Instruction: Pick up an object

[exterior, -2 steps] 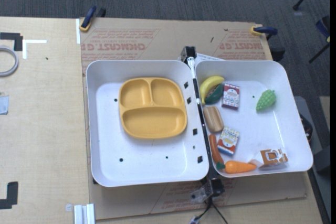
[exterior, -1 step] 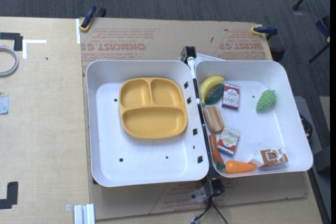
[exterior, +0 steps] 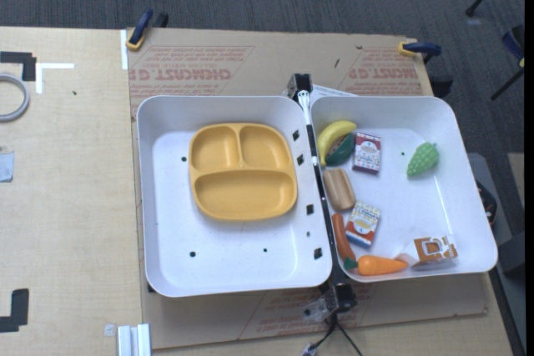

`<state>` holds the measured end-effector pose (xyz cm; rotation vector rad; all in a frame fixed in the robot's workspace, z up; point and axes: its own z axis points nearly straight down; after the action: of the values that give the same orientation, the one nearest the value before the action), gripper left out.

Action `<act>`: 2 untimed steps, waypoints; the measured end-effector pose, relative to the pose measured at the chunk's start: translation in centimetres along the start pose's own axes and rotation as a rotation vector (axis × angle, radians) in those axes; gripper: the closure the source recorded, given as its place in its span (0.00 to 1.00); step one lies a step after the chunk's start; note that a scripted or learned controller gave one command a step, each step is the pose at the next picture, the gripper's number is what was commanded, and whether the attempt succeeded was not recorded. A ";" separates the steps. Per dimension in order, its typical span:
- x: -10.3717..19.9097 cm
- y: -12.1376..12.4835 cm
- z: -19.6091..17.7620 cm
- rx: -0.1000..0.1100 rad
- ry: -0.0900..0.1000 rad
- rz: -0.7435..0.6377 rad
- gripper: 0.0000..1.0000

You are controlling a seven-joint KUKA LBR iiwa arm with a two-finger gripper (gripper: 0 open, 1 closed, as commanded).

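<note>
- Dark grey carpet lies behind a pale wooden bench [exterior: 67, 204], and a grey ring [exterior: 10, 98] at its left edge is cut off by the frame.
- A brown cardboard sheet [exterior: 209, 62] with reversed red print lies under both bins. A blue and yellow clamp [exterior: 140, 27] pins its far left corner.
- We see the left bin [exterior: 167, 263] holding a yellow divided plate [exterior: 243, 171], lying flat towards the far side.
- A dark clip and cables [exterior: 334, 308] sit at the near end of the seam between the bins. What they are, we cannot make out.
- The right bin [exterior: 450, 179] holds all the things to pick, most of them along its left wall.
- Along that wall, a banana [exterior: 334, 132] touches a dark green piece [exterior: 340, 149] whose kind we cannot tell. Nearer us lies a tan bread roll [exterior: 339, 188], then an orange-red stick [exterior: 340, 236].
- Just right of these we see a red carton [exterior: 367, 152], a blue and white carton [exterior: 364, 223] and a carrot [exterior: 380, 265] against the near wall.
- A bumpy green fruit [exterior: 422, 159] lies apart, and an orange-printed packet [exterior: 435, 250] sits in the near right corner.
- A second clamp [exterior: 420, 49] grips the cardboard's far right corner.
- Whether the pincer is apart or together, we cannot tell.
</note>
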<state>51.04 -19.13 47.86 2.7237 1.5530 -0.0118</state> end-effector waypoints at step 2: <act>-1.8 0.9 13.8 -0.001 0.009 -0.512 1.00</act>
<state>50.89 -21.28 34.05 2.2461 2.1956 -0.0017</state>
